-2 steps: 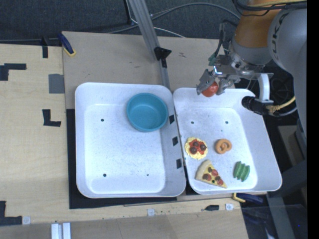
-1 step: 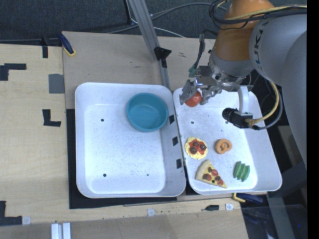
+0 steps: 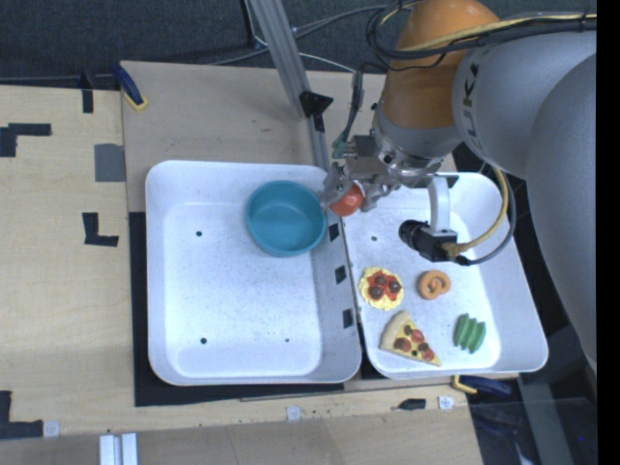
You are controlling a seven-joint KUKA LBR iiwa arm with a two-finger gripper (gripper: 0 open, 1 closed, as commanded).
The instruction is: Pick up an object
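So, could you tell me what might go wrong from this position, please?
The gripper has a small red object at its tips, right above the divider between the bins. If the hold is shallow, it could slip and drop onto the divider or roll into either bin. The blue bowl sits close by on the left, so a sideways move may knock it.

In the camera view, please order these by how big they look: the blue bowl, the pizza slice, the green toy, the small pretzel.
1. blue bowl
2. pizza slice
3. and 4. green toy and pretzel: they look about alike, so I leave them unranked.
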